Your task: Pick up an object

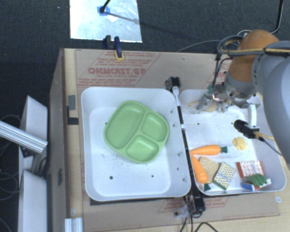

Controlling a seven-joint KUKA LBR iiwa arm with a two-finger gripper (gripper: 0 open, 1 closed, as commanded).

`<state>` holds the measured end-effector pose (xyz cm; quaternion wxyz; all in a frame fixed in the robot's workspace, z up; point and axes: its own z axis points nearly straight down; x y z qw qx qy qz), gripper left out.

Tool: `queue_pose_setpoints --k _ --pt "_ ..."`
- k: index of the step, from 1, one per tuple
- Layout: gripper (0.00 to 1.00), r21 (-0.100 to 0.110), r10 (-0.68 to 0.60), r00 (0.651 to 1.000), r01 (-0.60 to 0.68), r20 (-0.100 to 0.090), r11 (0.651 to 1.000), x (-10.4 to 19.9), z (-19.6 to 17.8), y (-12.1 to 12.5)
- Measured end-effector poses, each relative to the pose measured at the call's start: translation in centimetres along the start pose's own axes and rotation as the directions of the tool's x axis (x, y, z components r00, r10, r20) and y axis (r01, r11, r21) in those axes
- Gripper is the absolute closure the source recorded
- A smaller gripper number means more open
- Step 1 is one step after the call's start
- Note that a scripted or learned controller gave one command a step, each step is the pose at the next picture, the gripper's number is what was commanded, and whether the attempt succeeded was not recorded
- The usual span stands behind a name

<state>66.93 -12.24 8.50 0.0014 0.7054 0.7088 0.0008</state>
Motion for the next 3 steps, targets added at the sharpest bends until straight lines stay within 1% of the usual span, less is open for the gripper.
queue_pose_setpoints --k 2,3 --pt "0.00 0.001 0.003 1.000 -0.003 0.001 1.000 -6.6 0.0 -0.1" --pt "0.00 -0.003 0.003 1.000 -0.003 0.002 1.000 -8.4 -7.7 0.0"
